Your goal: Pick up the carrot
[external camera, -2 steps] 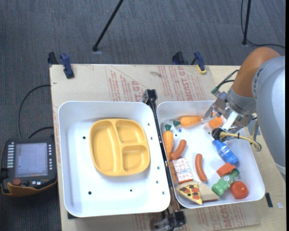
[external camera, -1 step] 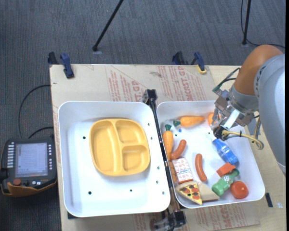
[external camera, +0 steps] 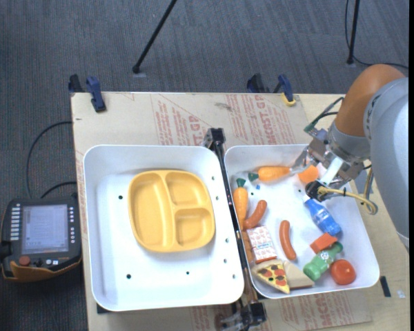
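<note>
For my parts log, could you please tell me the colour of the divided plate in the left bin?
Yellow: the yellow three-compartment plastic plate, seen in the camera view.

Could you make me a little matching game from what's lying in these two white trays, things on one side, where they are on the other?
Things:
1. yellow plate
2. tomato
3. pizza slice
4. blue bottle

Places:
A. near right corner of the right bin
B. just below the gripper
C. middle of the left bin
D. near edge of the right bin, beside the divider

Pairs: 1-C, 2-A, 3-D, 4-B
</note>
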